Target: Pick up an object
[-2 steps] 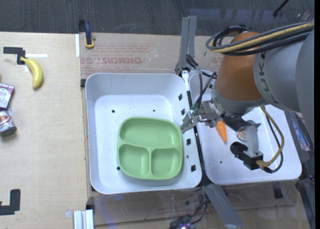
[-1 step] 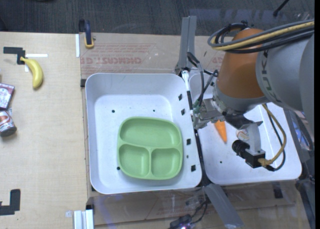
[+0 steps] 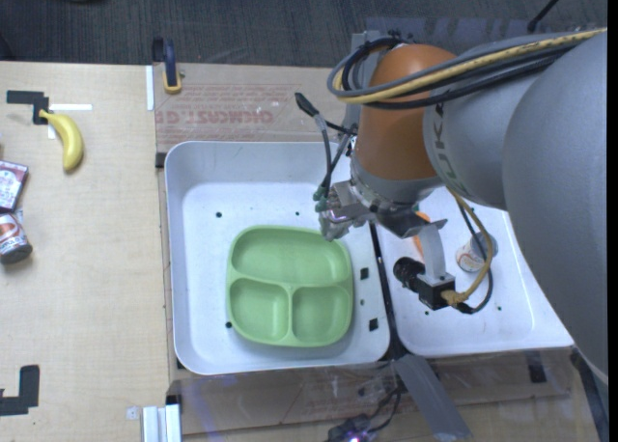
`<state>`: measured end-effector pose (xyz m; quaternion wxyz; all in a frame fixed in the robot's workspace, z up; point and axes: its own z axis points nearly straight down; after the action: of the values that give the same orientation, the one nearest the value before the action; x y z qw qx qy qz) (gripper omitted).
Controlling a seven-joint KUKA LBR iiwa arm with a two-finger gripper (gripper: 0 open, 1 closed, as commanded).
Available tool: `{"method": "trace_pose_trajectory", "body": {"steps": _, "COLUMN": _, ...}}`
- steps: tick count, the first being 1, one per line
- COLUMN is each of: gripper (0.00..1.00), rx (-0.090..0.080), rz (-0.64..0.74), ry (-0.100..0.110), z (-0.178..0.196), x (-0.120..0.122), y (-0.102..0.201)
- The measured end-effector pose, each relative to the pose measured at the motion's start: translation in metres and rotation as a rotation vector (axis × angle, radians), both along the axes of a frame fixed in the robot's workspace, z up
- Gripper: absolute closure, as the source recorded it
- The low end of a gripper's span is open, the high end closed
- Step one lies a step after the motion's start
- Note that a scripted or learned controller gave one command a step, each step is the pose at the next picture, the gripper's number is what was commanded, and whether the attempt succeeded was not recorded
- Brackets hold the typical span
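A light green divided plate lies flat in the left white bin, towards its front right. My gripper hangs under the orange wrist band, right at the plate's far right rim, close to the wall between the two bins. The wrist hides its tip. In the right bin a small orange object peeks out beside the wrist, and a small round pale item lies behind loose cables.
The arm's big grey body covers most of the right bin. On the wooden bench at left lie a banana, a packet and a small can. A clamp stands behind the left bin.
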<state>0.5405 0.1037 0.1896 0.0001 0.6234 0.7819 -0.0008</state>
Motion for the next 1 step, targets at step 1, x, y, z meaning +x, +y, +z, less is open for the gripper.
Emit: {"method": "trace_pose_trajectory", "body": {"steps": 1, "gripper": 1.00, "rx": 0.002, "rz": -0.150, "ry": -0.003, "z": -0.0962, "x": -0.0231, "y": 0.0180}}
